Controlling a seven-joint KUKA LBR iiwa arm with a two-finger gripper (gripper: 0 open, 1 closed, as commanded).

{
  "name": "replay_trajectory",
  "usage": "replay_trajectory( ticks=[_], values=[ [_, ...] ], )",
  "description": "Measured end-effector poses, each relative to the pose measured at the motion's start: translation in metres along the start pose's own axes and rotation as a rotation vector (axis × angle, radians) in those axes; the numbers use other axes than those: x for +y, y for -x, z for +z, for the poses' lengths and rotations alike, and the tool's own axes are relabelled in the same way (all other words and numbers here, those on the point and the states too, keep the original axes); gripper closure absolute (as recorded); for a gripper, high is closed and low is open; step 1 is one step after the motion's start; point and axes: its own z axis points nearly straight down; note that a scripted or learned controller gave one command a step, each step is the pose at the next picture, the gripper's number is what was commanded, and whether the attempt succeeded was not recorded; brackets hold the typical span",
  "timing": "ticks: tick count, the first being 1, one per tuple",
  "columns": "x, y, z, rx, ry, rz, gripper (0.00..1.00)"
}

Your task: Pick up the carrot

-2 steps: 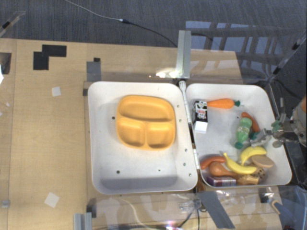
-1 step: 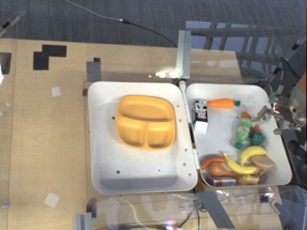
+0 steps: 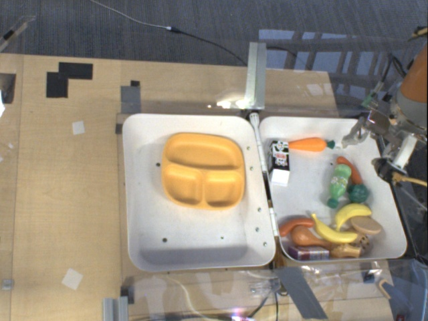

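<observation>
The carrot is orange with a green top pointing right. It lies flat near the far edge of the right bin. My gripper hangs over the bin's far right corner, just right of the carrot's green end and apart from it. Its fingers stand open with nothing between them.
A black-and-white carton stands just left of the carrot. A green bottle, a dark green ball, bananas and other toy food crowd the bin's near right. The left bin holds a yellow divided plate.
</observation>
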Motion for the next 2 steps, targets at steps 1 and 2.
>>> replay_trajectory(
  ticks=[1,2],
  values=[
    [0.003,-0.060,0.086,-0.002,-0.008,-0.008,0.00],
    [0.002,-0.100,0.118,-0.004,-0.012,0.010,0.00]
  ],
)
